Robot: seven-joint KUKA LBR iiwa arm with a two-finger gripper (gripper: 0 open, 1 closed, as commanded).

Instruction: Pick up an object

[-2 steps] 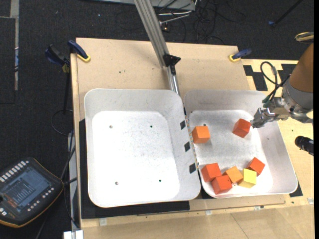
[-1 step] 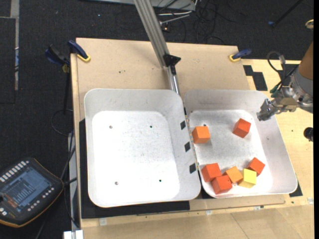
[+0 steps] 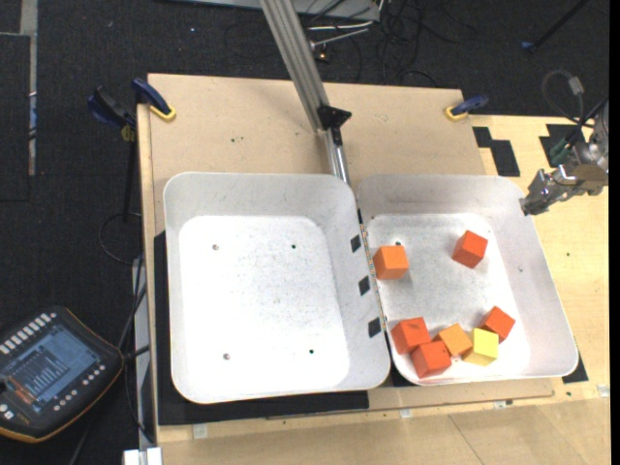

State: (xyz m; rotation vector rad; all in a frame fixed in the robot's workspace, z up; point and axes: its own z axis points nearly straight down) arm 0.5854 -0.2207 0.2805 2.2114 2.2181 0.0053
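Table [image 3: 252,114]: two white bins. Left bin [image 3: 194,201]; right bin [image 3: 542,289] with orange cubes: 9 o'clock [image 3: 391,262], 1 o'clock [image 3: 470,248]; cluster with yellow cube [image 3: 484,346] at 6 o'clock. Hand [image 3: 539,198] at 2 o'clock rim, grip state indiscernible.

Bench: my tan board [image 3: 252,124] carried everything.
Left bin: a white bin [image 3: 184,260] lay flat on my board's left half.
Right bin: a second white bin [image 3: 542,289] lay touching it on the right.
Far edge: blue clamps [image 3: 150,97] gripped both far corners.
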